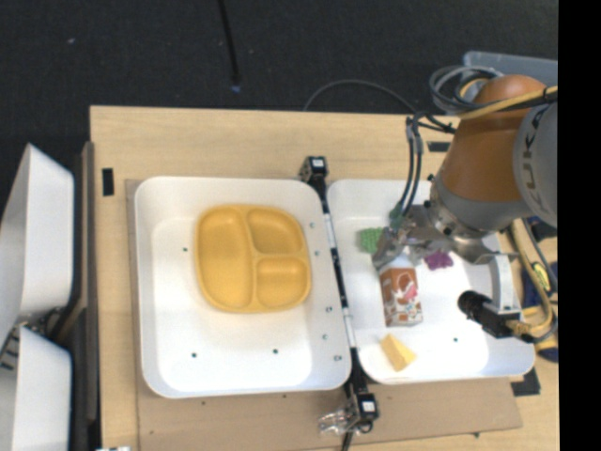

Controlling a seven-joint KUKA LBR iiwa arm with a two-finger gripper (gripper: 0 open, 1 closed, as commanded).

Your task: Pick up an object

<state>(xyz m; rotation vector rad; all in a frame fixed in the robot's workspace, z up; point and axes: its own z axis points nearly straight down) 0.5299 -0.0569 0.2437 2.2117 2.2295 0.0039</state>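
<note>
My gripper (394, 245) hangs over the right bin (470, 355), just above the top end of a red and white carton (402, 299) that lies flat on the bin floor. A green object (369, 240) lies right beside the gripper on its left. On the gripper's right, a small purple object (439, 260) peeks out, partly hidden by the wrist. A yellow wedge (397, 352) lies apart near the bin's front edge. Nothing is visibly lifted.
The left bin (169, 346) holds a yellow divided plate (252, 256) at its middle. A ridge with clamps separates the two bins. Cables loop behind the arm at the back right. White containers stand off the bench at far left.
</note>
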